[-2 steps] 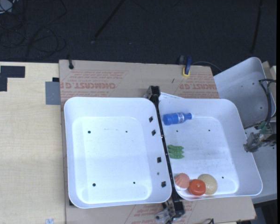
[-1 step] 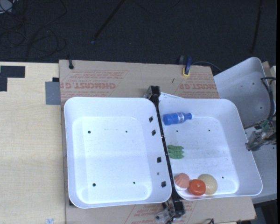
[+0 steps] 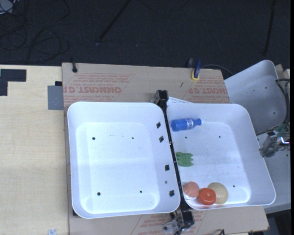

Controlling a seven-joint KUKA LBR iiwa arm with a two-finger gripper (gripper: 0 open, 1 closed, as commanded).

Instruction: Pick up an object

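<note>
The right white bin [image 3: 237, 112] holds several objects. A blue bottle [image 3: 185, 124] lies on its side near the bin's back left. A small green item [image 3: 184, 159] rests by the left wall. At the front sit a pale pink round piece [image 3: 190, 189], a red round piece [image 3: 207, 196] and a beige round piece [image 3: 218, 192], packed close together. The grey arm [image 3: 255, 94] stands off the bin's right rear corner. Its gripper [image 3: 273, 144] hangs beyond the right rim, apart from every object.
The left white bin [image 3: 83, 114] sits beside the right one, and a black divider [image 3: 169, 151] with clips runs between them. Both rest on a cardboard sheet [image 3: 112, 82] on the wooden bench. A blue and yellow clamp [image 3: 196, 70] stands at the back.
</note>
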